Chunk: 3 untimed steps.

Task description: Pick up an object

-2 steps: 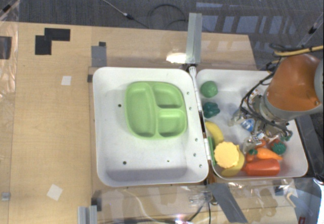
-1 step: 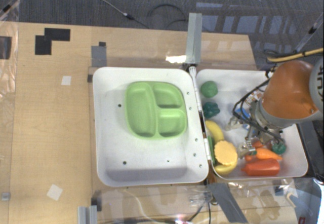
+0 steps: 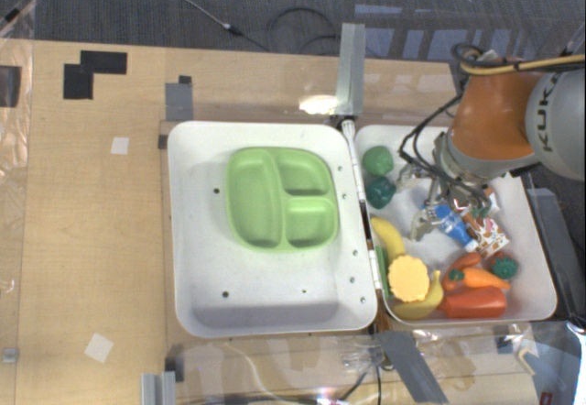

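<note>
Claw (image 3: 449, 215) low in right bin (image 3: 540, 293), state impossible to tell, by blue-white packet (image 3: 450, 224); bare floor toward far wall.

The left bin (image 3: 192, 238) has open floor all around the green divided plate (image 3: 279, 197). The right bin (image 3: 540, 289) is crowded: banana (image 3: 389, 238), carrot (image 3: 476, 279) and green balls (image 3: 376, 159) leave narrow gaps.
</note>
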Each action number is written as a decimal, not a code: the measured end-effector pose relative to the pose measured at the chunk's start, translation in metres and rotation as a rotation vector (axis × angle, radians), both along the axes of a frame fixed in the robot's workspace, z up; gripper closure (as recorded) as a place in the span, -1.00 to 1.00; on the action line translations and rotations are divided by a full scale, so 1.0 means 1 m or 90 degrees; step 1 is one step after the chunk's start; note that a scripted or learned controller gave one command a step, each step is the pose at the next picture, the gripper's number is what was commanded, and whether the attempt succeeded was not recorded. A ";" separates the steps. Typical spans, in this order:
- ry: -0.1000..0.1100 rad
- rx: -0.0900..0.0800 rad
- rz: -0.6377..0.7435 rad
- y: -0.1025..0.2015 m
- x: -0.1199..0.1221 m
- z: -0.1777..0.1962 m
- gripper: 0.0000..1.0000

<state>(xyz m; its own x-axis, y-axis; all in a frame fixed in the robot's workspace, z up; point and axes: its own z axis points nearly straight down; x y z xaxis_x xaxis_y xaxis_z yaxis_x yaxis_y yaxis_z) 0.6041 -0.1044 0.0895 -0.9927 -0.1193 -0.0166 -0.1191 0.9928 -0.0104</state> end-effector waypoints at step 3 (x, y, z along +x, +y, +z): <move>0.016 0.007 0.209 -0.065 -0.053 0.021 1.00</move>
